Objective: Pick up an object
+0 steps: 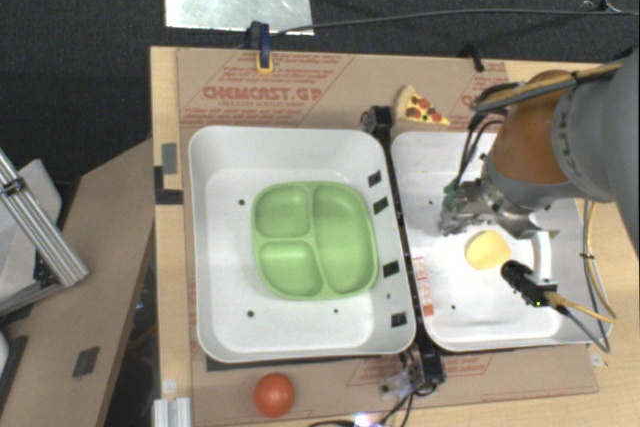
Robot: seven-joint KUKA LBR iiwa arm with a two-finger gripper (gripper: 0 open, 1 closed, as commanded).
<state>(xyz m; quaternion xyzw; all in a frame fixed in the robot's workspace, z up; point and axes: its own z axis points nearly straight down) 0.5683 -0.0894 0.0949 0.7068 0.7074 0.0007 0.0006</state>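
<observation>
The 2 white bins sit side by side on the table [300, 80], likely so an object can be lifted from 1 and dropped in the other. The left bin [225, 165] holds a green divided plate [312, 240]; the right bin [430, 160] holds the likely target, a yellow rounded object [487, 249], lying near its middle. The arm [560, 140] reaches in from the right, bent down over that bin, with the tool [462, 212] low and just left of the yellow object. Whether the tool is apart or together I cannot tell. A pizza-slice toy [421, 106] and an orange-red ball [273, 394] lie outside the bins.
</observation>
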